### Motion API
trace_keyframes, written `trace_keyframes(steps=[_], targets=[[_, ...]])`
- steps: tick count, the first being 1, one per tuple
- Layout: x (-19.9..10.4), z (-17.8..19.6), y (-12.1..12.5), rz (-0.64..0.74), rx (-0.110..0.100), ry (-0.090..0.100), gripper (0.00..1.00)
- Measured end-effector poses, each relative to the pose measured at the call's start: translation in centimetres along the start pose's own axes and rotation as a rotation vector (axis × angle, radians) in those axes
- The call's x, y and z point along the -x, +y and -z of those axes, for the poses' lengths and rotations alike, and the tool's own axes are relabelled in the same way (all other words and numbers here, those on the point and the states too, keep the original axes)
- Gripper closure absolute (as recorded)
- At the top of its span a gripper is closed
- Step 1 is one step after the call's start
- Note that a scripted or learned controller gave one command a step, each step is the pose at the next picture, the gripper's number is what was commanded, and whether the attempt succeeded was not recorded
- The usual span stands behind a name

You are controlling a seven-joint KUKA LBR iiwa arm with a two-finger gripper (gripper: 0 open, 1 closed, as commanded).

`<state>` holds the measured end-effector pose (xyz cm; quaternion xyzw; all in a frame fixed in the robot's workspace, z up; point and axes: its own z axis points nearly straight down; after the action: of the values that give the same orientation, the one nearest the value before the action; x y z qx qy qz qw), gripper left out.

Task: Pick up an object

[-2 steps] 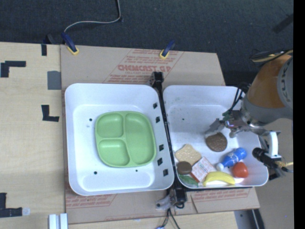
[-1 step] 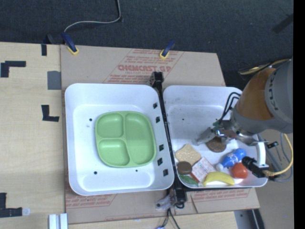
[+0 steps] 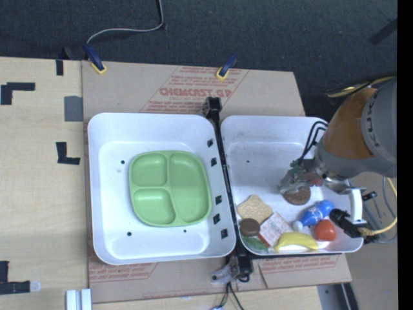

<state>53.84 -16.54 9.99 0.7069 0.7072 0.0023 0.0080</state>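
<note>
While the arm reaches into the right bin (image 3: 271,131), its gripper (image 3: 295,185) hangs right over a brown round piece (image 3: 298,196) — I can't make out how it's set. The other bits — cracker (image 3: 254,207), banana (image 3: 297,241) — lie nearer the front wall.

We see a pale green divided plate (image 3: 170,188) in the white left bin (image 3: 103,173). In the white right bin (image 3: 258,141) lie a yellow banana (image 3: 297,241), a red ball (image 3: 325,230), a blue-and-white item (image 3: 315,213) and a tan cracker (image 3: 254,207). The arm (image 3: 358,134) is grey with an orange band.
</note>
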Motion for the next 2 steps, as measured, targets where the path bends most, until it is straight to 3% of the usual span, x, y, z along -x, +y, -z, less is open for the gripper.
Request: trace_keyframes(steps=[1,2], targets=[[0.0,0.0,0.0,0.000,0.000,0.001,0.00],[5.1,9.6,3.0,0.000,-0.013,0.005,0.00]])
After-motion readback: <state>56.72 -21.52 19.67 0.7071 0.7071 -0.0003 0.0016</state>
